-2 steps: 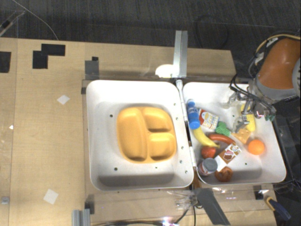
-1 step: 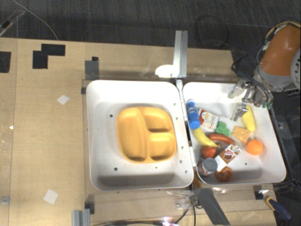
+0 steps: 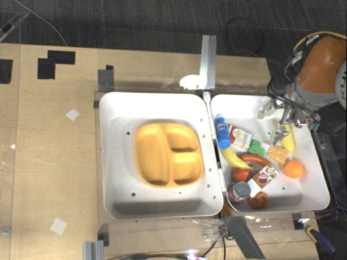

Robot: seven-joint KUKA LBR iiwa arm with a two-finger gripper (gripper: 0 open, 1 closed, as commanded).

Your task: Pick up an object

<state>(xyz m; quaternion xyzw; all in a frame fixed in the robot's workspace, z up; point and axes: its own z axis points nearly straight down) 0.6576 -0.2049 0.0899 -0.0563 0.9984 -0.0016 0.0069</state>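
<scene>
Claw (image 3: pixel 283 128): low in the right bin (image 3: pixel 255 104), grip state hidden, can't tell.
Banana (image 3: pixel 289 141): touching the claw at its 5 o'clock.
Orange (image 3: pixel 294 169): further toward 5 o'clock.
Left bin (image 3: pixel 116 145): yellow tray (image 3: pixel 168 153) inside.

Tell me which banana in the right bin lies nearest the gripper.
The small banana by the bin's right wall, just under the gripper. The other banana lies farther left, beside the blue bottle.

I see even, fairly bright overhead light; the white bins (image 3: pixel 108 145) glare slightly, soft shadows pool along their near walls, the tabletop (image 3: pixel 49 172) looks flat, and fine detail is soft throughout.
</scene>
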